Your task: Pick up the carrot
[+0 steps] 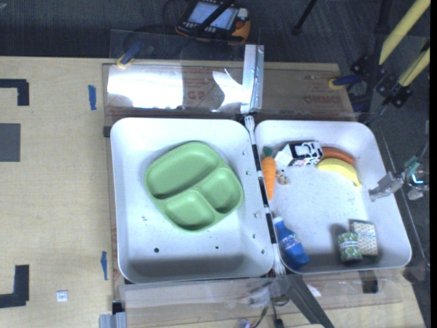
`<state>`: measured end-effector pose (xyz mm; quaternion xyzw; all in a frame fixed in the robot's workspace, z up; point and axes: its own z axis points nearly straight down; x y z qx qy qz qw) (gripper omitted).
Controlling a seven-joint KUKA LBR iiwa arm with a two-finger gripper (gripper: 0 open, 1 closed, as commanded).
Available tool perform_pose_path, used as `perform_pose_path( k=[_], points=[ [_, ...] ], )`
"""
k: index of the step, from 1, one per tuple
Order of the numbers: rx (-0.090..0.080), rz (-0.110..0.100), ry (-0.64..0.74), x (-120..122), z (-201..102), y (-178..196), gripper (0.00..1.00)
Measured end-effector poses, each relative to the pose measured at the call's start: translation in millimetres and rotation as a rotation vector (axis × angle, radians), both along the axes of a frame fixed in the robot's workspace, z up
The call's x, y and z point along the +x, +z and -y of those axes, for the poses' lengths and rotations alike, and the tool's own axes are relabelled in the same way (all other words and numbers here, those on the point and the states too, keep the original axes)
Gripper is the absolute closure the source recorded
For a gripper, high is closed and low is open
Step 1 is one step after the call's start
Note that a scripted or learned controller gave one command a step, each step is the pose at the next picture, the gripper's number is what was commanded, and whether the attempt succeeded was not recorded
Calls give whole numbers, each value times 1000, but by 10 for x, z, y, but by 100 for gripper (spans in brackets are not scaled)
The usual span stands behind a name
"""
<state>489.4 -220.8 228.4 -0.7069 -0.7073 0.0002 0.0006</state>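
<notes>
The carrot point(268, 176) is a small orange one with a green top. It lies lengthwise against the left wall of the right bin point(382, 214), in its upper half. My gripper point(399, 184) is at the right rim of that bin, far to the right of the carrot, and only a small grey part of it reaches into view. Nothing is seen held in it.
Near the carrot lie a black-and-white cow toy point(304, 153) and a banana point(341, 170) with an orange piece behind it. A blue bottle point(291, 244) and a green-white packet point(358, 240) lie near the front. The left bin point(130, 203) holds a green divided plate point(194, 184).
</notes>
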Motion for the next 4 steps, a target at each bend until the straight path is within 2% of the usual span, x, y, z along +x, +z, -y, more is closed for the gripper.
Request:
perform_pose_path(
  k=[1, 2, 3, 4],
  points=[
    [0, 1, 138, 273, -560, -982, 0],
    [-2, 8, 585, 221, -1105, -1410, 0],
    [0, 2, 139, 436, -1932, -441, 0],
    [0, -2, 111, 20, -2114, -446, 0]
  ],
)
